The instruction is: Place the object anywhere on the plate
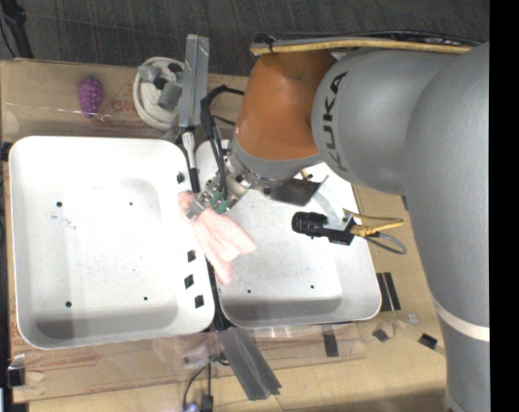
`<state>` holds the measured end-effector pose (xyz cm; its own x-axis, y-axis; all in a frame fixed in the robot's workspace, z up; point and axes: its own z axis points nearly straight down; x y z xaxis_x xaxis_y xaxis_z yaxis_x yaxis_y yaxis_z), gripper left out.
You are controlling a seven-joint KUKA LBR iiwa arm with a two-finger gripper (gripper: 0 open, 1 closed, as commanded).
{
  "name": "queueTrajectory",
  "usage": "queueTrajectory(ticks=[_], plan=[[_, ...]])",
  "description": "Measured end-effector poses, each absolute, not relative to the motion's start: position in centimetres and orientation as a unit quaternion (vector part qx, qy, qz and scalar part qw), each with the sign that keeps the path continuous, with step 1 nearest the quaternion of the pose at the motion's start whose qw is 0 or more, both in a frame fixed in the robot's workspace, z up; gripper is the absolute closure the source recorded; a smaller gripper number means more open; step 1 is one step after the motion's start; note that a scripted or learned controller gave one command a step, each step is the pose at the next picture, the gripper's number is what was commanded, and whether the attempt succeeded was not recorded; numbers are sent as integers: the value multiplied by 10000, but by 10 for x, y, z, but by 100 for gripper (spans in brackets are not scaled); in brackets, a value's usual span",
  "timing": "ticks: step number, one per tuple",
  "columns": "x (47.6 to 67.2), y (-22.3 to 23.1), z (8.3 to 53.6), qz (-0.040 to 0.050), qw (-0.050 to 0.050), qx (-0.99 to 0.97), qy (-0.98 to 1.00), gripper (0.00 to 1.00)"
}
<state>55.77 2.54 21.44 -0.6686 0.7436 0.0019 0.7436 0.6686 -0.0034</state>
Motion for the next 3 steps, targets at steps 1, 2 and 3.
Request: queueTrajectory(ticks=[1,2,3], plan=[[544,73,227,10,17,-2145,-9767,100],[546,129,225,1,-5,-142,-9999,100],[533,179,230,5,2,52,-10000,100]])
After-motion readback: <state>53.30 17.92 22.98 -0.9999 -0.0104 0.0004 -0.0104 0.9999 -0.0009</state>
